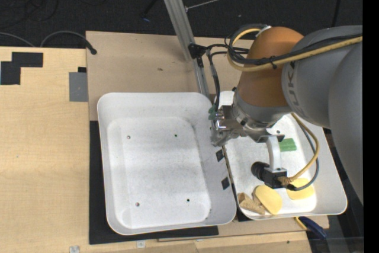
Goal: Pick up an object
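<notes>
My gripper [240, 130] hangs under the orange band of the wrist, over the back left part of the right bin [331, 201]. The wrist body hides what lies under it. A small green block [288, 145] lies just to its right in that bin. Toward the bin's front edge lie a rounded yellow object [270, 199], a second yellow piece [302, 189] and a tan piece [251, 205]. They sit well apart from the gripper, and I see nothing held in it.
The left bin [112, 121] is a wide white tray with a speckled floor. An aluminium rail [177, 15] slants up behind the bins. A blue item [309, 223] lies outside the right bin's front edge.
</notes>
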Robot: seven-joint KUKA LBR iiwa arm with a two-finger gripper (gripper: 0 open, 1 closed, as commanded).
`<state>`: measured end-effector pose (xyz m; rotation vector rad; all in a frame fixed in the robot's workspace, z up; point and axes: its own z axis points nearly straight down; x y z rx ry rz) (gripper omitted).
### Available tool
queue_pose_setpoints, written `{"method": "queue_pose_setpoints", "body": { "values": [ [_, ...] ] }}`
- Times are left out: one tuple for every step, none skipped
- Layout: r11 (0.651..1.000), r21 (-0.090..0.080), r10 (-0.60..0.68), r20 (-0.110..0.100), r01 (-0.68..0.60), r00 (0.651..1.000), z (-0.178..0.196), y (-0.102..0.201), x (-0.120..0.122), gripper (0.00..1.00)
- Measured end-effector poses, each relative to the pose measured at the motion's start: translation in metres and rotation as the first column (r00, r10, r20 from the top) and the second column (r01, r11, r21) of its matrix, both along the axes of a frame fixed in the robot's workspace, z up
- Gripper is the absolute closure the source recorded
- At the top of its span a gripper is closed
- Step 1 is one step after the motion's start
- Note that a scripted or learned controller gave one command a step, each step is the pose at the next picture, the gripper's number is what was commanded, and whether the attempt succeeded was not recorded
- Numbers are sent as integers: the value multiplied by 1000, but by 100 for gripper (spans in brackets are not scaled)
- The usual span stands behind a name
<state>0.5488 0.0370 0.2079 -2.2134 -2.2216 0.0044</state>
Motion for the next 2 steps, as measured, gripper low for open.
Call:
{"method": "queue_pose_setpoints", "body": {
  "values": [
    [1000, 0, 1, 2, -1, 1000, 4, 43, 0, 100],
    [1000, -3, 0, 1, 0, 1000, 4, 42, -1, 0]
  ]
}}
